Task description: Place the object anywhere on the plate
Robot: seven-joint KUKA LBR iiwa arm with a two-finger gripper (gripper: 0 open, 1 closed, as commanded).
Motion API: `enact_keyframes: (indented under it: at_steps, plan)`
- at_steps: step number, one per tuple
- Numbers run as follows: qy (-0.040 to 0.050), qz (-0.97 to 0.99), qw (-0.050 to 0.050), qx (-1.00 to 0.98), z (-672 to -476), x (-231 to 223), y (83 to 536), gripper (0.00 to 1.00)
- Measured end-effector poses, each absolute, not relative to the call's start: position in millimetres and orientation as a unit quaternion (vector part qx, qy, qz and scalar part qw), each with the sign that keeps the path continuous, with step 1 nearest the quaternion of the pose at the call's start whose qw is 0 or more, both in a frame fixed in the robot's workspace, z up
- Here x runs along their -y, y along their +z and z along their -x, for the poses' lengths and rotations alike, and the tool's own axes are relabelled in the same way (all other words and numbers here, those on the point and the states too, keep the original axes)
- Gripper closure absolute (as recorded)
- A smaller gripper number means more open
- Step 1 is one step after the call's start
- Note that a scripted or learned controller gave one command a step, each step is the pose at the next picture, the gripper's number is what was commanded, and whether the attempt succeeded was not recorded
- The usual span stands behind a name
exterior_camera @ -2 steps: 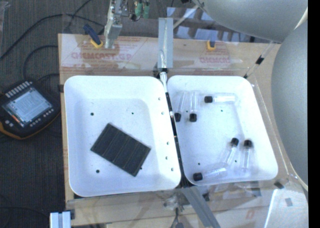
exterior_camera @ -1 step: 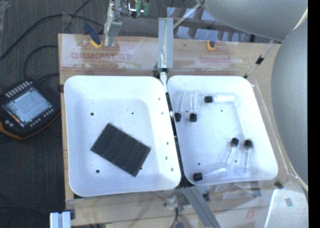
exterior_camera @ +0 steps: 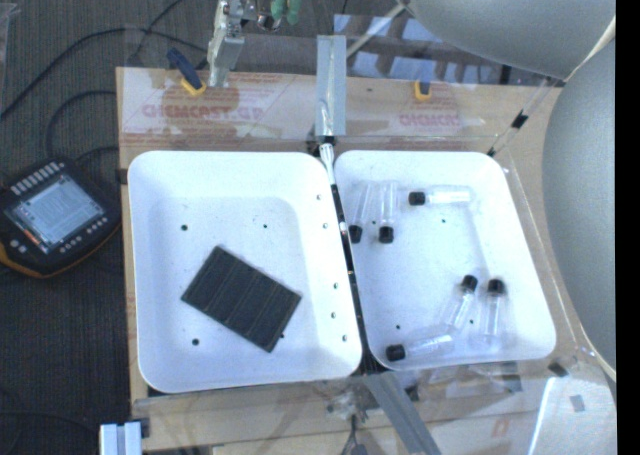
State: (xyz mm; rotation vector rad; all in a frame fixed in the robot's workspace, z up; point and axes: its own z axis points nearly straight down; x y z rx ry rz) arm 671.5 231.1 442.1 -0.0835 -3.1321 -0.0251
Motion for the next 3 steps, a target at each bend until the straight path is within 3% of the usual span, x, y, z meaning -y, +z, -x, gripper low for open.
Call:
enact_keyframes:
  at_steps: [3]
  plan:
    - [-0.0121,0.027,0.004,1.000,-676.8,-233,464,1.00]
